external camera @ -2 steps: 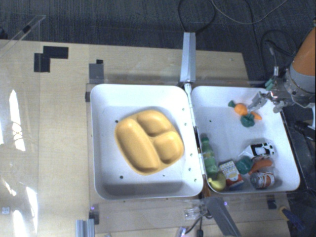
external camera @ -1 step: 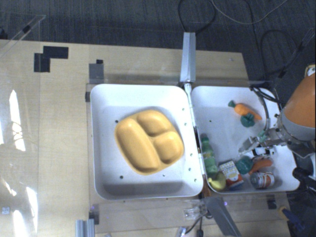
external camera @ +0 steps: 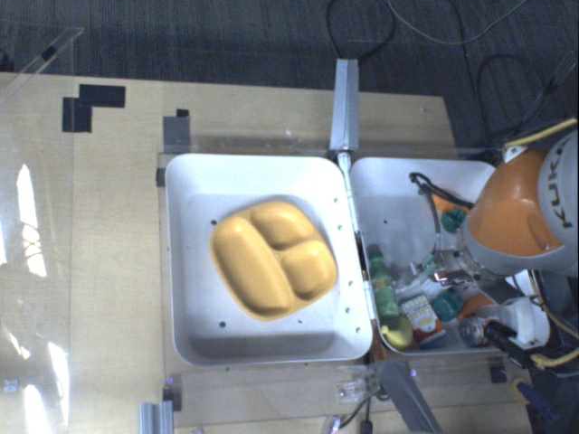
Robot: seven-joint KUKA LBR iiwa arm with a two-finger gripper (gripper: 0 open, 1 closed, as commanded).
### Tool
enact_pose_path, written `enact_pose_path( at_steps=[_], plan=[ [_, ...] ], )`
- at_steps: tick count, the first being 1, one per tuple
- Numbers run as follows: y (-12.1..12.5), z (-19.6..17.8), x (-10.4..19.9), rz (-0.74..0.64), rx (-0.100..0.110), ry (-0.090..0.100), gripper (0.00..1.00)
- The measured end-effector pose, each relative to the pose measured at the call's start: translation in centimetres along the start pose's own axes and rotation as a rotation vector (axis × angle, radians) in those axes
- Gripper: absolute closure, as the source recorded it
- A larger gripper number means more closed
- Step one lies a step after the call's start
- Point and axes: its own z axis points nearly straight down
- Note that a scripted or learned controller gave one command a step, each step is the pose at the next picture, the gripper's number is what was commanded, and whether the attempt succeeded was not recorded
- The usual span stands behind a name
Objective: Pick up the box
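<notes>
The gripper hangs low over the right bin; whether it is open or closed, I cannot tell; the box, probably the small white carton, lies crowded among clutter, so a neighbour may be grabbed instead.

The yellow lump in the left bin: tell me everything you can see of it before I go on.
The yellow lump is a smooth, rounded, mustard-yellow form that looks like soft foam or plastic. Creases divide it into three bulging lobes: one long lobe on the camera view's left and two shorter ones on the right. It lies flat near the middle of the left bin, set at a slant to the bin's walls and clear of them. It touches only the bin floor. The arm is over the right bin, well away from it.
</notes>
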Motion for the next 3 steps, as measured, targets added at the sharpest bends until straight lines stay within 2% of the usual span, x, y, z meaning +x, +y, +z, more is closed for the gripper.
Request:
enact_pose_path(
  at_steps=[1,2,3],
  plan=[
    [0.62,0.74,0.04,0.070,-0.022,-0.010,0.00],
    [0.69,0.78,-0.05,0.031,-0.025,-0.012,0.00],
    [0.77,0.81,0.02,0.050,-0.028,-0.012,0.00]
  ],
)
